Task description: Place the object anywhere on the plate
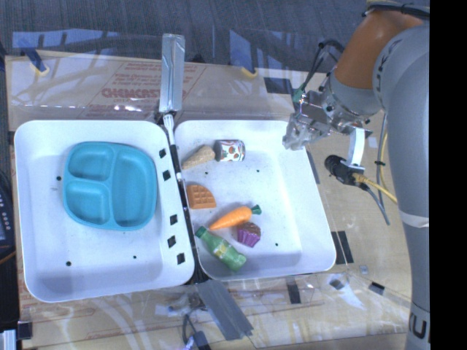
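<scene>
Tabletop point(87, 86): two white bins, side by side.
Plate point(111, 185): left bin, awaiting drop.
Gripper point(298, 138): right bin's far-right corner; grip state unclear.

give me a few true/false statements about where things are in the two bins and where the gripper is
1. The blue plate lies in the left bin. True.
2. The carrot is on the plate. False: it lies in the right bin, beside the purple cupcake.
3. The gripper is over the left bin. False: it is at the right bin's upper right edge.
4. The green bottle lies near the right bin's front edge. True.
5. The can sits in a plate compartment. False: it is in the right bin, next to the bread.
6. The waffle lies between the bread and the carrot. True.
</scene>
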Robot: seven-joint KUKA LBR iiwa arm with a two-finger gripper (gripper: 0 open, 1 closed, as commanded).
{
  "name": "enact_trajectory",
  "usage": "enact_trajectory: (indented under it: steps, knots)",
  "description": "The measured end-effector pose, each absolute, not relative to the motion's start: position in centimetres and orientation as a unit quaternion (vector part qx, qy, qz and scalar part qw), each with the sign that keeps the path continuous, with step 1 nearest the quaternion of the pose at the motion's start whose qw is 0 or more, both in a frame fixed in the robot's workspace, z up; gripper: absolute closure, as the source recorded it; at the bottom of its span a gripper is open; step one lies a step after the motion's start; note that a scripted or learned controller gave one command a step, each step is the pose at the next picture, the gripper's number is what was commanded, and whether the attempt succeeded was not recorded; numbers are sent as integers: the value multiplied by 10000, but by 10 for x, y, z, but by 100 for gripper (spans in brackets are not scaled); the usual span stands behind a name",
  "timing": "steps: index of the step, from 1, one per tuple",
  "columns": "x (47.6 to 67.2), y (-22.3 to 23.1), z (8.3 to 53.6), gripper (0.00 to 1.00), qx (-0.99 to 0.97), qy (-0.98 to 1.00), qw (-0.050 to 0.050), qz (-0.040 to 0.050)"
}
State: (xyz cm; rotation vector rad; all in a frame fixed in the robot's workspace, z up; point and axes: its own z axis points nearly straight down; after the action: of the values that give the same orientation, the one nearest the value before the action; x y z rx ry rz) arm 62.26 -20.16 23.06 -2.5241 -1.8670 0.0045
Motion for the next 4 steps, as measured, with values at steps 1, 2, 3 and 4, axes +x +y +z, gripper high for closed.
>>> enact_trajectory:
  steps: [1,2,3,4]
  knots:
    - [657,-172,184,100,-8686,-4954,16,19]
    - [658,-194,270,100,-8647,-5024,2,4]
    - [644,-140,129,100,-9881,-1537,30,45]
    - [643,-211,206,100,-9812,-1932,14,12]
